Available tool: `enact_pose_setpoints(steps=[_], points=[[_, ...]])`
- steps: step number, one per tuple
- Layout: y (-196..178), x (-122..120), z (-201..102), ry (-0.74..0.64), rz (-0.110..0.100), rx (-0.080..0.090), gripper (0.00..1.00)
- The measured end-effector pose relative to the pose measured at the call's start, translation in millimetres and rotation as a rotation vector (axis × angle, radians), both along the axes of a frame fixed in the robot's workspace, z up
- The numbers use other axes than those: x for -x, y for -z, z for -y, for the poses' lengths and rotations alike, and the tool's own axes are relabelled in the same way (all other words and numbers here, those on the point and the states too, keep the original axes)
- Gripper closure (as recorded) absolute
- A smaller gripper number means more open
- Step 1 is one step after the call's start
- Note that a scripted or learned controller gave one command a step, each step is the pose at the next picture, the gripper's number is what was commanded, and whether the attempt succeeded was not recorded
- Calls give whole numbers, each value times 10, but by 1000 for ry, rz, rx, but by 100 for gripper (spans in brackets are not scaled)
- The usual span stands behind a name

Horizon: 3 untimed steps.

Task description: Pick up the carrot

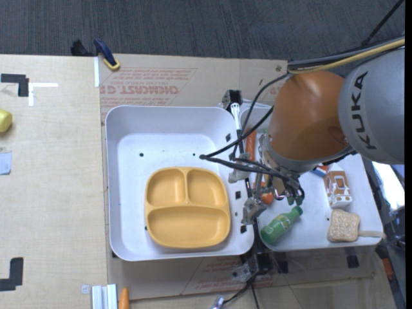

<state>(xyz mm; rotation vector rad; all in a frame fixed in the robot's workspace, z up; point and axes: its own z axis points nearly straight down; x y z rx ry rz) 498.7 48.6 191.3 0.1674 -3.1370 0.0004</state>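
**A:** Where did the arm sit at that moment?

**B:** The grey arm with its orange band reached in from the right and hung over the left edge of the right-hand shallow white bin [360, 237], its claw [267, 195] low among the things there. That placement made sense, since the slim orange carrot [250, 145] lay in that bin, close against the wall shared with the left-hand shallow white bin [122, 172].

**A:** Did the claw hold it?

**B:** That could not be told. The wrist and its dark cables covered most of the claw, so whether it stood open or closed was hidden. A small orange bit showed just beneath it, but it was too small to name.

**A:** What else lay nearby?

**B:** A green plastic bottle [280, 225] lay tilted just below the claw, near enough to be knocked. A tan slice of toast [343, 226] and a small white-and-orange carton [338, 188] rested farther right. The yellow 3-compartment plate [188, 207] sat alone in the left bin, well clear of the work.

**A:** And the pick?

**B:** Judged not yet proven.
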Motion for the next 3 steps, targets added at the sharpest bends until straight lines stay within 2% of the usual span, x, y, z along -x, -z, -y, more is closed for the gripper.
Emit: enact_pose_setpoints(steps=[1, 2, 3], points=[[989, -77, -627, 85, 3, -1, 0], [866, -124, -635, 84, 20, -4, 100], [796, -121, -634, 82, 18, -3, 100]])
